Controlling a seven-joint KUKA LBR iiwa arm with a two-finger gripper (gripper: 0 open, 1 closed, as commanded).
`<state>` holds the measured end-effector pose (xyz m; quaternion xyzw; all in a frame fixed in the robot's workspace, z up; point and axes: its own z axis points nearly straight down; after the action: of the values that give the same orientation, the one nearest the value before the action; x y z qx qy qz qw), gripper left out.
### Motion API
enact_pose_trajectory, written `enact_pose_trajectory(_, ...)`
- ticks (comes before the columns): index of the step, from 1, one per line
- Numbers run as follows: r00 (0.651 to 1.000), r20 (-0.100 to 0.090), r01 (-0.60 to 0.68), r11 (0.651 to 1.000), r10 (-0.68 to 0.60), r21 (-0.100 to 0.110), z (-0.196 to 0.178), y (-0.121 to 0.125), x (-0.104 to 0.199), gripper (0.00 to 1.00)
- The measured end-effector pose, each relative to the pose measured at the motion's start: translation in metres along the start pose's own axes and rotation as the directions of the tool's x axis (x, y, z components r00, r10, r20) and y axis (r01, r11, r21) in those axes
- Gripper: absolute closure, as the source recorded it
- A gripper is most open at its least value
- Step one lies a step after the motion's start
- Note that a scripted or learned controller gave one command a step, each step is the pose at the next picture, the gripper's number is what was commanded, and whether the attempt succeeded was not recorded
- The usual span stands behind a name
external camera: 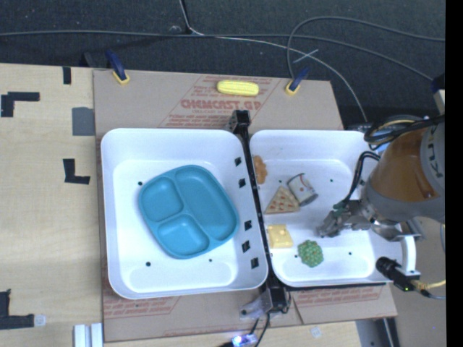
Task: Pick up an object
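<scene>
Even, fairly bright light is falling from overhead, leaving only soft, short shadows under the bin rims. The two white bins (173, 139) are glaring a little, washing out their inner walls. The blue plate (188, 210) is showing a mild sheen. The dark floor (87, 13) at the top is staying dim. The whole picture is looking slightly soft and grainy, with small things blurring.

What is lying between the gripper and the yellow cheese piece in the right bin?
In the camera view, the green broccoli lies between the gripper and the yellow cheese piece, slightly below the line.
</scene>
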<state>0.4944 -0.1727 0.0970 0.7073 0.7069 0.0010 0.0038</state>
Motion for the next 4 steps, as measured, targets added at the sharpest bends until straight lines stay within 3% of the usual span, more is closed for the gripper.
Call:
enact_pose_trajectory(3,1.000,-0.003,0.003,1.000,-0.003,0.002,-0.155,0.010,0.008,1.00)
enact_pose_trajectory(4,1.000,-0.005,0.008,1.000,-0.008,0.007,-0.157,0.016,0.068,1.00)
